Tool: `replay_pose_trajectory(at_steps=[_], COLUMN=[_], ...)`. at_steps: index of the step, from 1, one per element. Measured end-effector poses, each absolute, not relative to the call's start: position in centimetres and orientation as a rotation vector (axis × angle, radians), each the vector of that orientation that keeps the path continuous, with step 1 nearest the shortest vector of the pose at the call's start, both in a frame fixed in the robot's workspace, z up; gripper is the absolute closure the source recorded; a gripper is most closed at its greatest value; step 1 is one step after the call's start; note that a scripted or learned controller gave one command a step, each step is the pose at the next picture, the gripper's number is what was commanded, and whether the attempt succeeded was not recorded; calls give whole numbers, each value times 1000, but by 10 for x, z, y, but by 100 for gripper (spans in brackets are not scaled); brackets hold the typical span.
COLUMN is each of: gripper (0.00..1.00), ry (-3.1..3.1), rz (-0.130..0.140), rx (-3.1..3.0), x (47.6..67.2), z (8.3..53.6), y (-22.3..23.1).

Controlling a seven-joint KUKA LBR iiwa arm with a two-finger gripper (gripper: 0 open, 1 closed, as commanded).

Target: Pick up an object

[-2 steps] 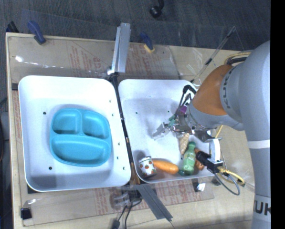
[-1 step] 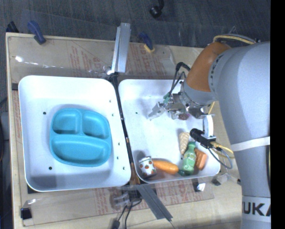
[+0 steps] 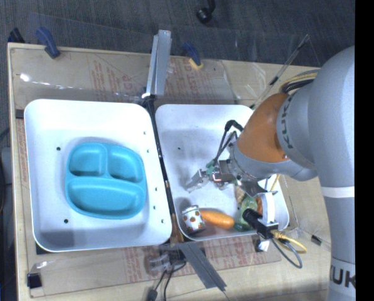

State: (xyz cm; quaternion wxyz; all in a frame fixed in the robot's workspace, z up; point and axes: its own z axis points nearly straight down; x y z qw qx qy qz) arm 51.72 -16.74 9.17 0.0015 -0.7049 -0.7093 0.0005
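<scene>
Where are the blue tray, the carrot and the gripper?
blue tray (image 3: 105, 179): camera view, its large lower compartment.
carrot (image 3: 217, 218): camera view, middle of its orange body.
gripper (image 3: 198, 179): camera view, at its fingertips.

Arm (image 3: 312, 130) hides right bin (image 3: 193, 121) far side; items under wrist unclear; arm cut off at right edge.
</scene>
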Motion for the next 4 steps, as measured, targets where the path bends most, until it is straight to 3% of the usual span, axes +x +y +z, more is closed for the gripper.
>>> replay_pose_trajectory(at_steps=[1, 2, 3, 4], gripper=[0, 0, 0, 0], ry=[-2230, -2229, -2226, -2230], rz=[3, 2, 3, 3], rx=[-2208, -2212, -2212, -2209], x=[559, 627, 522, 558], z=[91, 92, 92, 91], y=[-139, -142, -170, -136])
